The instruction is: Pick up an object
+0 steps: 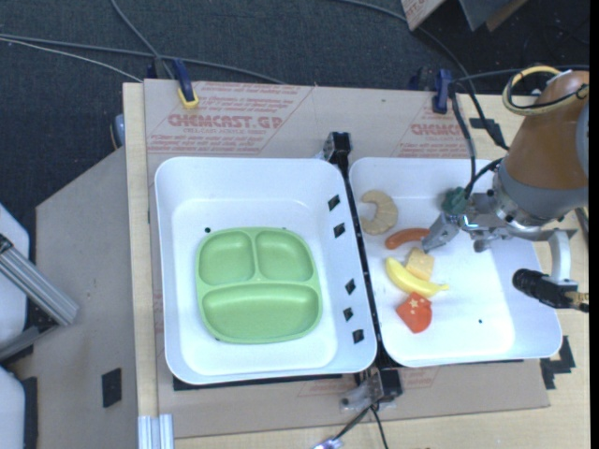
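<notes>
Camera view showed the KUKA arm's jaws (pixel 440 237) lowered into the right bin (pixel 487 330), their tip poised just beside an orange sausage-shaped toy (pixel 404 239) and just above a yellow banana (pixel 415 280). Whether they were open or closed could not be told. Nothing appeared lifted, so the pick looked not yet done. A red strawberry-like toy (pixel 416 313) lay farther below, a tan bagel piece (pixel 379 211) off to the left. A pale object by the banana was hard to identify. The green divided plate (pixel 258 284) sat well away.
</notes>
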`<state>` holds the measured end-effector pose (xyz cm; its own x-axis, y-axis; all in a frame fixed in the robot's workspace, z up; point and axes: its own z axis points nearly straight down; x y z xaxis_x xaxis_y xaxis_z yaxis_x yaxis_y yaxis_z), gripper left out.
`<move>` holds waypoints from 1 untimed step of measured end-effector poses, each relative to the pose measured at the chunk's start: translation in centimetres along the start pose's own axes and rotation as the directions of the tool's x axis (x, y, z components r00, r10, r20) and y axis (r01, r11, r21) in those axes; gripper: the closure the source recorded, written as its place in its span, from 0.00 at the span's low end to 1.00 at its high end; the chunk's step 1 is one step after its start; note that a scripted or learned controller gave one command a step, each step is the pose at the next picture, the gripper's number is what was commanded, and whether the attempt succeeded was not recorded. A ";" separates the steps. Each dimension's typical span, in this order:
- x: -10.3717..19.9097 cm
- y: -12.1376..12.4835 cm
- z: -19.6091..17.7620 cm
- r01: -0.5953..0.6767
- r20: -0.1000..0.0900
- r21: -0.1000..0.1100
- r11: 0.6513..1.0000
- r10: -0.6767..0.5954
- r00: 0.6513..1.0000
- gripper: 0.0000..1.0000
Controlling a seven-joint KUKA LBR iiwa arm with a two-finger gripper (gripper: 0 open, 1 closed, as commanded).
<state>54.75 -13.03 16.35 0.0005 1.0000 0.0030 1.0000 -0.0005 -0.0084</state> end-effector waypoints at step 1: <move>-0.7 -0.3 6.0 -0.001 0.000 -0.001 1.000 0.001 1.000 0.00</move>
<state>54.38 -13.74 10.32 0.0019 1.0000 0.0032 1.0000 -0.0019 -0.0077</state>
